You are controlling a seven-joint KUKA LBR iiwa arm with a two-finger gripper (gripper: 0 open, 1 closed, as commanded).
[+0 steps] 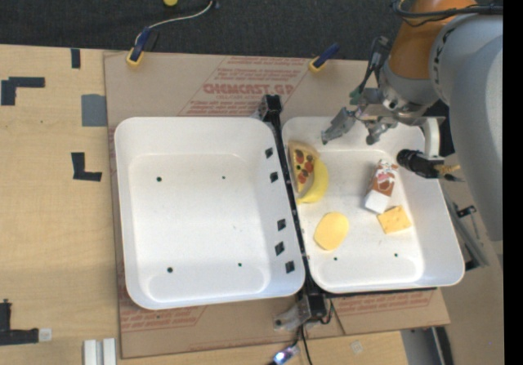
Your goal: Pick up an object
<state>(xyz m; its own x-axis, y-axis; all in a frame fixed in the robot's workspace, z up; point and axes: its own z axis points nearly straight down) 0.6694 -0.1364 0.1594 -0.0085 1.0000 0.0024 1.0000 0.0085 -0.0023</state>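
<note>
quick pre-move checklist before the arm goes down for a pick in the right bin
1. Gripper carries nothing: ok, fingers spread, nothing between them.
2. Targets present in right bin: ok, pizza slice toy, yellow disc, small carton, cheese wedge.
3. Gripper above a target: not ok, it hangs at the bin's far rim.
4. Yellow disc stands apart: ok.
5. Carton and cheese wedge apart: cannot tell, very close.
</note>
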